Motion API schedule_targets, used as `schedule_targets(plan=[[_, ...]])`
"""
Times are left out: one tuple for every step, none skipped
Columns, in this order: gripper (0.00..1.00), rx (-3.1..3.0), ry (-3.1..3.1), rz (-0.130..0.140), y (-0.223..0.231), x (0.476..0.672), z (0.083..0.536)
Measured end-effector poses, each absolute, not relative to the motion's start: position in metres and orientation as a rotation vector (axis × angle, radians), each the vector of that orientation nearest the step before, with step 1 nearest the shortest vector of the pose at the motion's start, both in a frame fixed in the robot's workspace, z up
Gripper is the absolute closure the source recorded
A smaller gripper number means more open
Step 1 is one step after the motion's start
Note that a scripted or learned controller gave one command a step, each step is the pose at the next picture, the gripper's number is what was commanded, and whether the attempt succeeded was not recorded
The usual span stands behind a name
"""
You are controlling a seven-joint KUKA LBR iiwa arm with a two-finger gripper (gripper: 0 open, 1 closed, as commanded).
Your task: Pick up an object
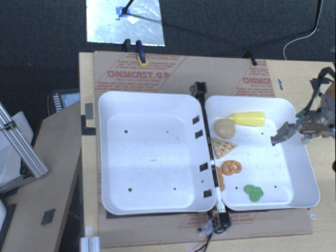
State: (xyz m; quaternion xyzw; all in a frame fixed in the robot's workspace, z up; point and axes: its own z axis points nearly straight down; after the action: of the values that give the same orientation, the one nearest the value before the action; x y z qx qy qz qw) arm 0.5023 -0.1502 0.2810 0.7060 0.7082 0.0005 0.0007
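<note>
Nearest, in the right bin (307, 190): one green piece (254, 192). Then one pretzel (231, 167), one waffle wedge (223, 148), one beige ball (224, 128) and one yellow tube (248, 119). The gripper (278, 136) hovers over the bin's right side, holding nothing; how far it is open I cannot tell.

— Can you see the whole arm (326, 101) from there?

— No, the right edge cuts it off; just the wrist end and some cables show.

— And the gripper (278, 136)?

— Dark and blurry. I can't tell how the fingers are set.

— That orange thing (220, 181) by the divider?

— Partly tucked against the right bin (304, 193) wall, too small to name.
</note>
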Motion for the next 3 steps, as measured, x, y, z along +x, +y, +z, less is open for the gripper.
schedule_targets(plan=[[0.0, 2.2, 2.219, 0.023, -0.075, 0.493, 0.492], [1.0, 2.207, 2.226, 0.008, -0.077, 0.493, 0.495], [1.0, 2.206, 2.231, 0.01, -0.01, 0.487, 0.538]])
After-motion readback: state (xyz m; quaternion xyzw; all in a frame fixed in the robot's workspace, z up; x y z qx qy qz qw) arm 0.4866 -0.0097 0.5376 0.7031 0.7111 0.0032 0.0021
